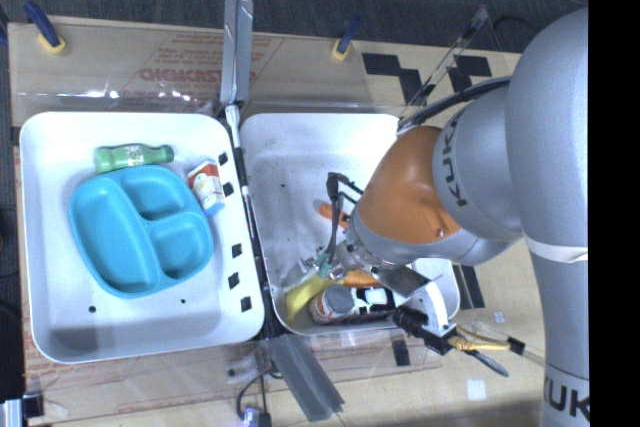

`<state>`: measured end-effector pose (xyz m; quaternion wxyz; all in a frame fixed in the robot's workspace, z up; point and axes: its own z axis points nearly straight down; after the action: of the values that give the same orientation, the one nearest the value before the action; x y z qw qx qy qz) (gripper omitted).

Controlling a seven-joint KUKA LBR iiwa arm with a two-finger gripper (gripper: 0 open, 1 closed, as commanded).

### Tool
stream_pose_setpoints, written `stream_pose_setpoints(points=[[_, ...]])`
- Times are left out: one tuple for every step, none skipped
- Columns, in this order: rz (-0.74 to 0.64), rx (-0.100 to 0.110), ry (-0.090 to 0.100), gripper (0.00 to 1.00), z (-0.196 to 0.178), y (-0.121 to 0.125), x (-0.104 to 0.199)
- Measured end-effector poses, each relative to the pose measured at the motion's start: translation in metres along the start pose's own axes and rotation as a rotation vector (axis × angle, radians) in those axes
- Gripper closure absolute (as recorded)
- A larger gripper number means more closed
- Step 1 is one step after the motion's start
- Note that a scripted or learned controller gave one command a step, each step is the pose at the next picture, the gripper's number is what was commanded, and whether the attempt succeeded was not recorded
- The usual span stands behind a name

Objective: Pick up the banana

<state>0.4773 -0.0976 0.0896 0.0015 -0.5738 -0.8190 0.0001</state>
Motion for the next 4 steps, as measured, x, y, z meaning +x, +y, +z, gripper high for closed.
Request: stream_pose_setpoints(points=[[-0.006,0.003,0.002,1.0,-0.0075,0.0007,-0.0001],[-0.006,0.003,0.002,0.0,-0.0075,0.0006,-0.0001],[-0.013,0.006,0.005,1.0,-0.0149,0.0015,0.0001],[-0.013,0.006,0.004,0.0,-0.0149,0.0015,0.0001]])
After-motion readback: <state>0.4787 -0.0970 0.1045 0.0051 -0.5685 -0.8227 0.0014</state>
